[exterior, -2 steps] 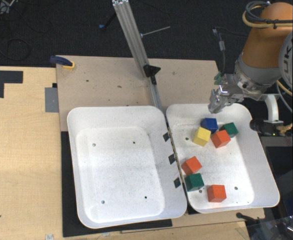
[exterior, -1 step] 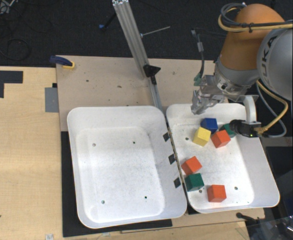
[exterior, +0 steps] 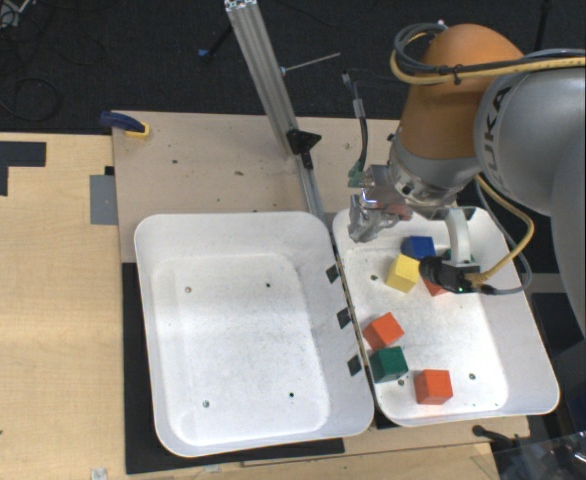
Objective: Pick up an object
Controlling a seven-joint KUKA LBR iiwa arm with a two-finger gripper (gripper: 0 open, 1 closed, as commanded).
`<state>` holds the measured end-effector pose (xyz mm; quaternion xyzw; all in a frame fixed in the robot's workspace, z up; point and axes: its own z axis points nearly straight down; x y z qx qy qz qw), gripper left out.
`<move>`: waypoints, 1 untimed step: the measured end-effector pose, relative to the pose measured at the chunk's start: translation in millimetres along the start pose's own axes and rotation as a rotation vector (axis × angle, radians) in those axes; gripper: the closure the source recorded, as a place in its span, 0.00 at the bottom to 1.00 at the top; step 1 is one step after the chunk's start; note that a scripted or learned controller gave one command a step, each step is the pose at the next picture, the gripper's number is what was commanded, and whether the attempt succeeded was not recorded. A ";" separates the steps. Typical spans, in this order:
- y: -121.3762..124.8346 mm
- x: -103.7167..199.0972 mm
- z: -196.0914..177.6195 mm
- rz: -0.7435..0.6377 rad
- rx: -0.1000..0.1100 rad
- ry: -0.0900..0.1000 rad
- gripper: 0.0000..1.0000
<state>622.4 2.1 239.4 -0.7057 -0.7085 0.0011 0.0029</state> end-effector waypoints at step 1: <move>-4.1 46.3 -4.0 0.000 -0.002 0.000 1.00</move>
